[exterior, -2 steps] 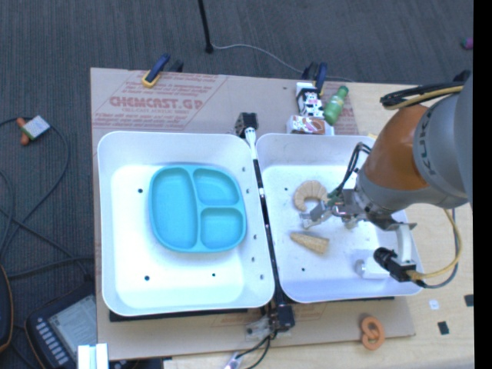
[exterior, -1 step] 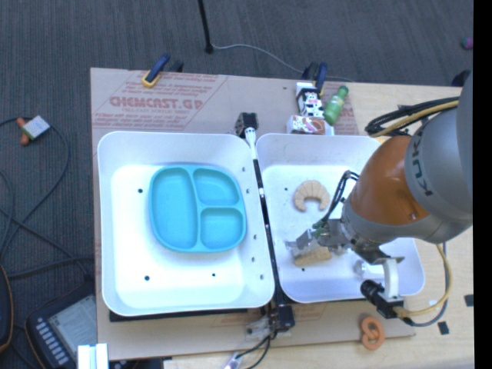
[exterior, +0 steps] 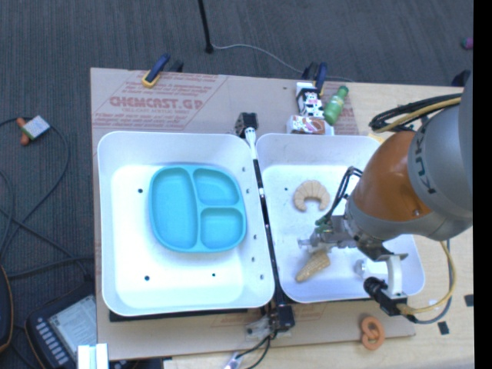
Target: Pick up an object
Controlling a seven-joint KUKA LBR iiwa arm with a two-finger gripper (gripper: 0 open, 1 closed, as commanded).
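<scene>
Nearest the camera, a cone-shaped pastry [exterior: 314,267] is lying in the right bin [exterior: 280,206], likely the pick target. Pincer [exterior: 327,233] is hovering just above it; open or closed, cannot tell, arm is blocking. Croissant [exterior: 311,196] is sitting beyond. Blue tray [exterior: 197,208] is resting in the left bin [exterior: 123,267].

The surface [exterior: 154,102] looks like matt brown cardboard with red print. On it, both white bins [exterior: 123,148] look like smooth, slightly glossy plastic. The blue divided plate [exterior: 197,208] in the left bin is smooth plastic. The croissant [exterior: 311,196] beside the arm's glossy orange band [exterior: 388,183] has a matt, toy-like finish.
</scene>
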